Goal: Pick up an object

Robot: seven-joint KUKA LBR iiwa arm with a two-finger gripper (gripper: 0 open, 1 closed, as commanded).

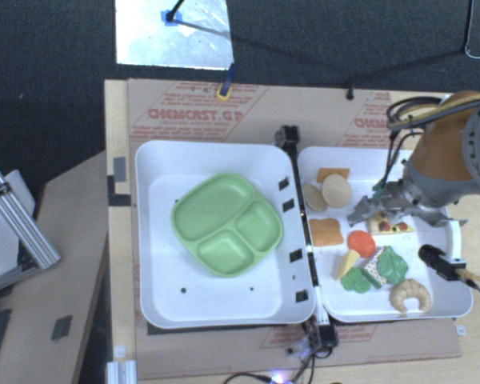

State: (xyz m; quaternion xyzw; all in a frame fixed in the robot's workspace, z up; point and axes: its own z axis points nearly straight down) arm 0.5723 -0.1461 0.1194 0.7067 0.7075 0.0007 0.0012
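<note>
Several toy foods crowd the right bin (462, 298), and I see the gripper (366, 211) low among them; whether its fingers are apart or together I cannot tell. Just beyond the fingertips lies the orange slab (326, 231) (likely toast), nearest target. I'd centre over it, avoiding the tomato (362, 242) beside it.

Toy food items, assorted, all lying in the right bin (462, 301):
- Round beige bun (336, 190), near the bin's far-left corner, touching a tan slice (333, 174) behind it.
- Orange toast slice (326, 231), flat, left side.
- Red tomato (361, 242), centre.
- Green leafy piece (392, 264), just beside the tomato.
- Croissant (410, 294), near edge.
</note>
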